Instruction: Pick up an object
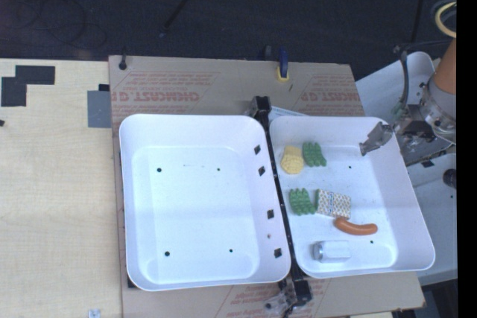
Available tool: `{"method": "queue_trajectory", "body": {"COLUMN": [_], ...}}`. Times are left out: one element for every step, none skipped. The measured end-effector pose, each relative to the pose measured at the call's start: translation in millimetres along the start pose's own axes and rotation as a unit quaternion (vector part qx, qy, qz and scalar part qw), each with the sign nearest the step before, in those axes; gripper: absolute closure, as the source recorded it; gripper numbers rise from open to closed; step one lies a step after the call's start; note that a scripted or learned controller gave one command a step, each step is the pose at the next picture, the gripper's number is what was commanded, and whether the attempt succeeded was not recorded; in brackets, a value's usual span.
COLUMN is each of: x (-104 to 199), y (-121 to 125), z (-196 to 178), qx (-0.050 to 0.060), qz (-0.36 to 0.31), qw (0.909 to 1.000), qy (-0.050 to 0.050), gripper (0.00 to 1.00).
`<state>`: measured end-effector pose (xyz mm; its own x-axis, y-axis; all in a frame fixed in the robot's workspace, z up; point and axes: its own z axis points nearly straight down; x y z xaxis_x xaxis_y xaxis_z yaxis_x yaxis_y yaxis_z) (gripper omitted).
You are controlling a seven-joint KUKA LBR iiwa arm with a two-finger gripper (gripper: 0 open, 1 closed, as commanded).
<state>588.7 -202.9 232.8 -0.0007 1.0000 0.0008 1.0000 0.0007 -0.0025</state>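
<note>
Bins first: 2 shallow white ones side by side on the bench. Left bin (194, 197) carries nothing I would go for. Right bin (402, 234) carries all 6 candidates.

My arm (447, 78) reaches in from the right, wrist over the right bin's upper right rim. My gripper (375, 138) hangs just inside that rim, above bare floor, well apart from every object. Whether it stands wide or narrow I cannot tell; the tip is small and blurred. Nothing shows in its grasp.

Objects, larger to smaller:
- patterned packet (333, 202), mid-bin, touching the green piece to its left
- orange sausage (356, 228), just below the packet
- silver and white can (329, 250), lying on its side near the front wall
- yellow corn piece (292, 159), near the divider
- upper green piece (314, 154), touching the corn
- lower green piece (299, 200)

Progress, my judgement: pick not yet made. All 6 lie on the bin floor. Left to do: choose a target, travel over it, descend, close, lift.
</note>
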Motion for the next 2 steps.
{"method": "queue_trajectory", "body": {"x": [-0.4,101.8], "y": [0.0,-0.3], "z": [-9.5,-63.1], "qx": [0.001,-0.002], "qz": [-0.001,-0.003], "qw": [1.0000,1.0000], "qy": [0.000,0.000], "gripper": [1.00,1.00]}}
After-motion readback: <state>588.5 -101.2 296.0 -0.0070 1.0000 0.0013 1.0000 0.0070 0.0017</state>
